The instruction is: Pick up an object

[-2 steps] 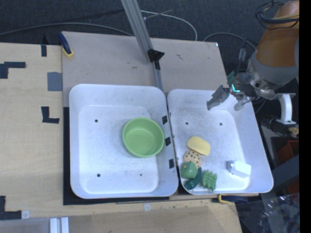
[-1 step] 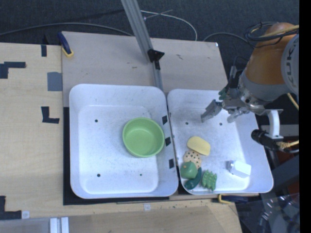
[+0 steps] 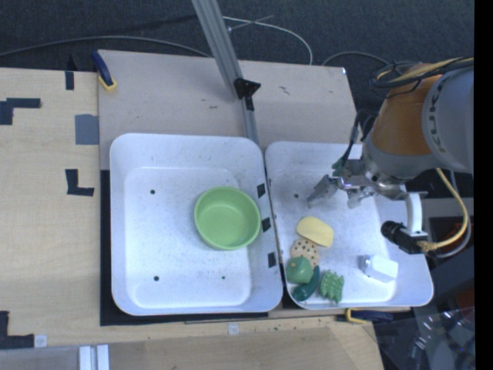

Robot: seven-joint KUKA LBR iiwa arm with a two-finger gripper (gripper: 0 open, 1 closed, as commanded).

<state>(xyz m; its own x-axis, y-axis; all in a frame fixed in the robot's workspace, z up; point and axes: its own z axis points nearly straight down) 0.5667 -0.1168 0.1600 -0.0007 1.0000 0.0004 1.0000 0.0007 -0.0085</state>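
- Nearest the bench's front edge, a cluster is sitting in the right bin (image 3: pixel 400 287): a spiky green toy (image 3: pixel 332 285), a dark green piece (image 3: pixel 302 271) and a tan spotted piece (image 3: pixel 305 250), all touching or nearly so, crowded against the bin's near-left corner.
- A small white block (image 3: pixel 379 267) is lying apart from them, toward the near-right corner.
- Just behind the cluster, a pale yellow rounded object (image 3: pixel 315 231) is resting, touching the spotted piece; this is looking like the likeliest target.
- In the left bin (image 3: pixel 131 230), a green bowl (image 3: pixel 226 217) is sitting upright, well apart from the arm.
- Farther back, the gripper (image 3: pixel 333 190) is hovering over bare floor of the right bin, fingers spread fairly wide with nothing between them; it is near the yellow object but apart from it.
- The grey arm (image 3: pixel 431 122) with its orange band is reaching in from the right.
- Risks, as I am judging them: descending here would be closing on bare bin floor; shifting toward the yellow object, one finger may be landing on the spotted piece and nudging the pile; the rounded top may be slipping out of a shallow pinch.
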